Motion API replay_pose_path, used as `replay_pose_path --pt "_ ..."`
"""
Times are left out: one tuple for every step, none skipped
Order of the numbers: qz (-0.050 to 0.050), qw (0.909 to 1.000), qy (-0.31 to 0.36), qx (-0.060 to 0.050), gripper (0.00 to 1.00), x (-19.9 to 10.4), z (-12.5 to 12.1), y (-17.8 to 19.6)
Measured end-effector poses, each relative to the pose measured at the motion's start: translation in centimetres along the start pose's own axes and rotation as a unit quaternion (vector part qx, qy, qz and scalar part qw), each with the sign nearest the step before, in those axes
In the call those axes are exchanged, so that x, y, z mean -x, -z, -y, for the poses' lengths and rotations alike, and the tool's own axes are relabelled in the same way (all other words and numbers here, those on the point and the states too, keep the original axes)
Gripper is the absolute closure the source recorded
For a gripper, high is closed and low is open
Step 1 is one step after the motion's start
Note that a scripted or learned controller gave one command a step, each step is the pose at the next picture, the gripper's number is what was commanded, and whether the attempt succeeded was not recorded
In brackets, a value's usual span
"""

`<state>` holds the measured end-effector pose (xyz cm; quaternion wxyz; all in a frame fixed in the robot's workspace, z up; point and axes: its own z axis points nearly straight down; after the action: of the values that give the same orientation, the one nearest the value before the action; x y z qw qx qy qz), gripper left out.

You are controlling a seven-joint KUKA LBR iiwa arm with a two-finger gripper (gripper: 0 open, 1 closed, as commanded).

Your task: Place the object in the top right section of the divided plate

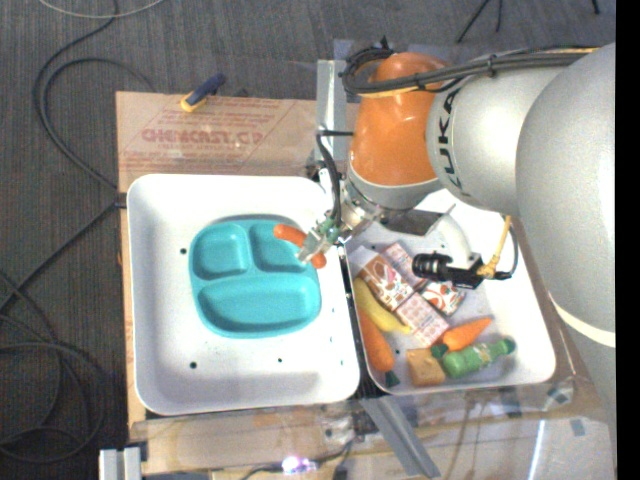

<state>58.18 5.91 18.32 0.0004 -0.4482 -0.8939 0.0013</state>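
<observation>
The arm's gripper (322,236) hangs over the right edge of the teal divided plate (255,278) in the left bin (160,368), w/ an orange carrot-like piece (289,234) lying at the plate's top right section and a 2nd orange bit (318,260) just beside the fingertips. Whether the fingers are apart or clamped can't be told at this size. Judged step: placement, approx. done; next move likely calls for a clean release and straight lift, w/o dragging the piece off the rim. The right bin (535,363) holds a banana (375,308), snack boxes (405,288), a carrot (465,334) and a green item (478,356).
</observation>
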Motion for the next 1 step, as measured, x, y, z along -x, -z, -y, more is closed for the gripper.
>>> replay_pose_path --pt "-0.001 0.9967 -0.081 0.000 1.00 0.39 0.72 -0.05"
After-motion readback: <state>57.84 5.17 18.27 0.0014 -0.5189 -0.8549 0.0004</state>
